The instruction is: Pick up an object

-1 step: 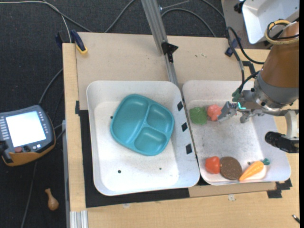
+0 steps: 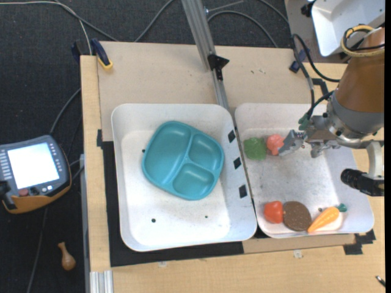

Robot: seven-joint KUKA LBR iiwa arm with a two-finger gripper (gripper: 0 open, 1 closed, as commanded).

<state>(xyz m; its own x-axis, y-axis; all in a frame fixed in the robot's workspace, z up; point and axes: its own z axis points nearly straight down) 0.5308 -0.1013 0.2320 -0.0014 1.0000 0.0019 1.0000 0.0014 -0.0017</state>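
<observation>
In the right bin (image 2: 305, 182) a green piece (image 2: 255, 148) and a pink piece (image 2: 275, 143) lie side by side at the far left. A red tomato (image 2: 274, 211), a brown oval patty (image 2: 297, 216) and an orange carrot (image 2: 325, 218) sit along the near edge. My gripper (image 2: 304, 145) hangs over the far part of this bin, just right of the pink piece. Its fingers stand apart, open, with nothing between them; the left finger (image 2: 291, 143) is close beside the pink piece.
The left bin (image 2: 125, 182) holds a teal divided plate (image 2: 183, 159). A slanted metal pole (image 2: 201, 35) runs down to the ridge between the bins. A teach pendant (image 2: 30, 173) lies off the bench at the left. Cables hang at the right edge.
</observation>
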